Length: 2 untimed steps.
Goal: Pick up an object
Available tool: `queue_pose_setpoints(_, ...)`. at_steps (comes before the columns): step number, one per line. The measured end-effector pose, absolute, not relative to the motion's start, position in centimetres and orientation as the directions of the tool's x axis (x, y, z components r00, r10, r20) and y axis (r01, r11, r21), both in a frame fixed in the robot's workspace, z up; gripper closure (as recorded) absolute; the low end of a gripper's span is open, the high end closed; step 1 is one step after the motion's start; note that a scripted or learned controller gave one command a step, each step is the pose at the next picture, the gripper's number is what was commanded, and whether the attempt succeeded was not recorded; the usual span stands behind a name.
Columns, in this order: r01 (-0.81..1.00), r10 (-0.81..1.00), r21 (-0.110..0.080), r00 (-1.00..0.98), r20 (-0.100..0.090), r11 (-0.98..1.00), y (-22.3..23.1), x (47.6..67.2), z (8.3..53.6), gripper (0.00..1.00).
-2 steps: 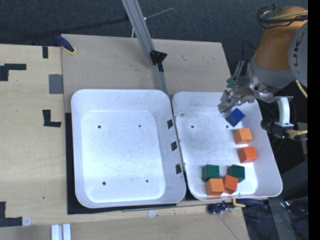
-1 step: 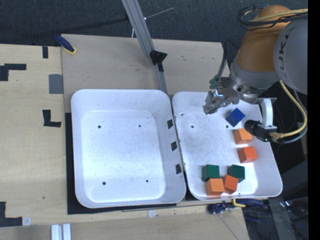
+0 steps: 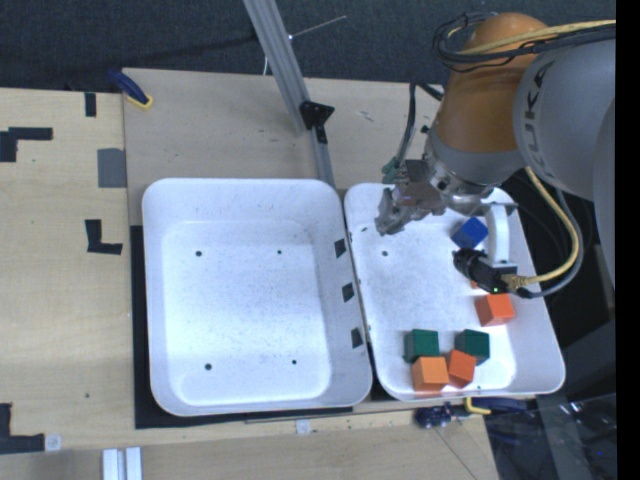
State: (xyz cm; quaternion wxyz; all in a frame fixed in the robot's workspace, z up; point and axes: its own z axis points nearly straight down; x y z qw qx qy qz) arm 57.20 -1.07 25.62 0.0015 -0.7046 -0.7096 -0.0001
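Observation:
My gripper (image 3: 392, 218) hangs over the upper left part of the right bin (image 3: 420, 288), near its far rim, with nothing seen between its fingers. A blue block (image 3: 468, 233) lies to its right, partly behind the wrist hardware. An orange block (image 3: 495, 309) sits at the bin's right side. Near the front edge lie two green blocks (image 3: 422, 343) (image 3: 472, 344) and two orange blocks (image 3: 431, 372) (image 3: 461, 366), close together.
The left bin (image 3: 240, 298) sits beside the right one, sharing a raised divider with black clips (image 3: 347, 290). A slanted metal pole (image 3: 290, 68) crosses the bench behind the bins. A cable loops from the arm past the right bin's edge.

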Motion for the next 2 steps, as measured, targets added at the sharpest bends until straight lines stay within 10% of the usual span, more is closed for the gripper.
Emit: queue_pose_setpoints(2,1.000,1.000,-0.003,-0.006,0.000,0.006,8.3,55.1,25.0,1.00)
